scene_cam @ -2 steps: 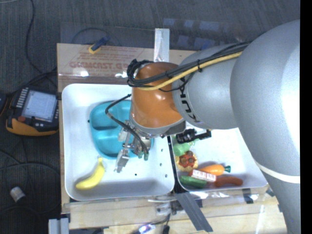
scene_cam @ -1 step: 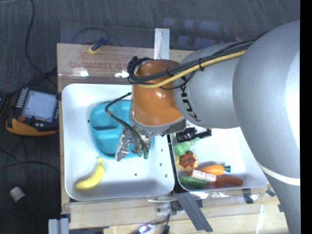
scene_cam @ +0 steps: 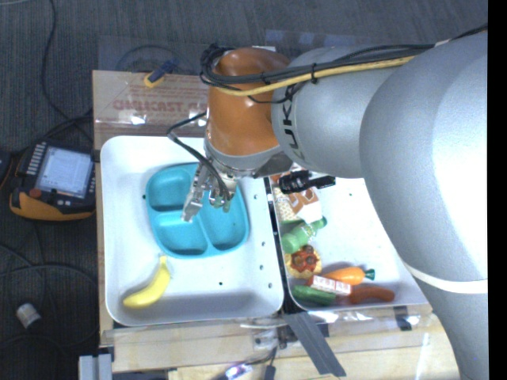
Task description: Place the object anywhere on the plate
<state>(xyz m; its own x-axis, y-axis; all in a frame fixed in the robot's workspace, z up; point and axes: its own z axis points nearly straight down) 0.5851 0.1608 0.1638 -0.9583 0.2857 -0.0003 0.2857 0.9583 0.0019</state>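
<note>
A blue divided plate (scene_cam: pixel 176 229) lies in the left white bin (scene_cam: pixel 119 212). A yellow banana (scene_cam: pixel 150 288) rests on the bin floor below the plate, near the front left corner. My gripper (scene_cam: pixel 207 201) hangs over the plate's middle, its metal fingers (scene_cam: pixel 194 203) spread apart with nothing between them. The orange wrist band (scene_cam: pixel 242 109) and grey arm (scene_cam: pixel 396 117) reach in from the right and hide the plate's upper right part.
The right bin (scene_cam: pixel 348 236) holds several toy foods along its left side: a green bottle (scene_cam: pixel 299 234), a carrot (scene_cam: pixel 348 275), a red-brown sausage (scene_cam: pixel 368 294) and a small box (scene_cam: pixel 299 203). A cardboard sheet (scene_cam: pixel 142 101) lies behind the left bin.
</note>
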